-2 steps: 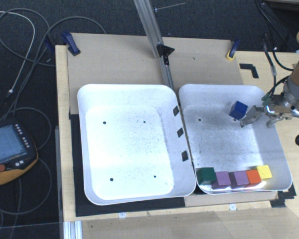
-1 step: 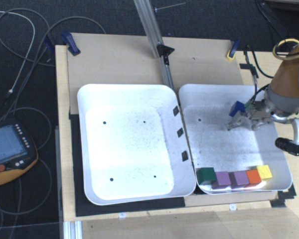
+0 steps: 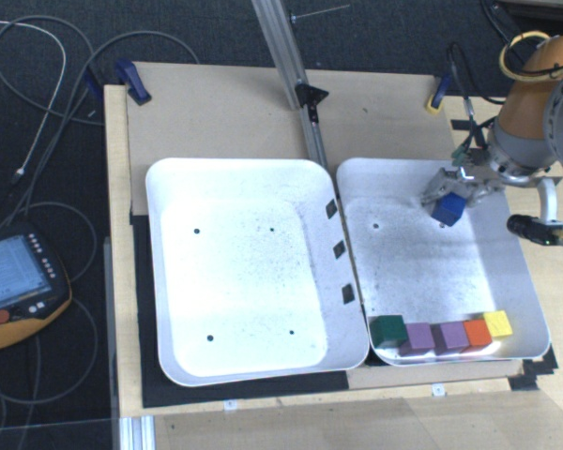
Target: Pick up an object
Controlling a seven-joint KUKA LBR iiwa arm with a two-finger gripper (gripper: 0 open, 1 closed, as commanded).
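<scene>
My gripper (image 3: 448, 199) hangs over the far part of the right bin (image 3: 432, 270), reaching in from the right. A blue block (image 3: 448, 212) sits between its grey fingers, and the gripper is shut on it. The block looks lifted slightly off the bin floor. Along the near rim of the right bin lies a row of blocks: a green one (image 3: 388, 330), a purple one (image 3: 419, 337), a second purple one (image 3: 448, 336), an orange one (image 3: 476, 332) and a yellow one (image 3: 498, 324).
The left bin (image 3: 235, 261) lies beside the right one, with black clips (image 3: 339, 248) along the shared rim. A metal pole (image 3: 286, 54) slants up from the bench's far side. A teach pendant (image 3: 14, 279) and cables lie on the floor at left.
</scene>
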